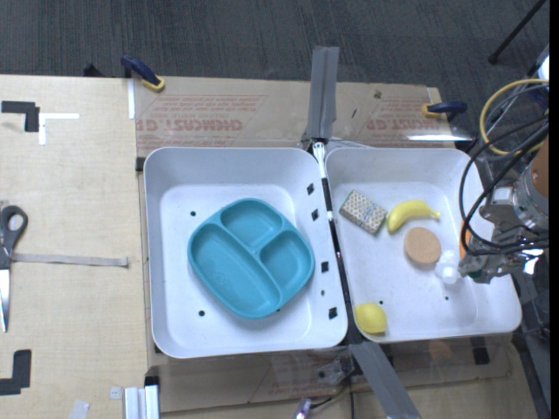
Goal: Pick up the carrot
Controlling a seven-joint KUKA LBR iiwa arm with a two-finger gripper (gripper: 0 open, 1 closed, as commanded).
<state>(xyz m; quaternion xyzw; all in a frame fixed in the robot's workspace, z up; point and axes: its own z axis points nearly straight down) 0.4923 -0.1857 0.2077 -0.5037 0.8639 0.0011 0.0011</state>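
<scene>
2 shallow white bins sit side by side in the middle of the frame. The left bin (157, 234) holds a blue plate (251, 258) with 3 compartments, set at a slant on the bin floor. The right bin (397, 286) holds 4 clear things: a patterned block (362, 210) in its upper left, a banana (412, 213) just right of the block, a round tan disc (423, 245) just below the banana, and a lemon (370, 318) near the bin's lower left corner, well apart from the rest. A small white object (448, 272) lies just right of and below the disc; what it is cannot be told. The gripper (486, 267) reaches in from the right edge of the frame, low over the right side of the right bin and just beside that white object. How far open it is cannot be told, nor whether it has hold of anything. Where the carrot lies cannot be told. On the bench at the far left lie scissors (9, 234).
</scene>
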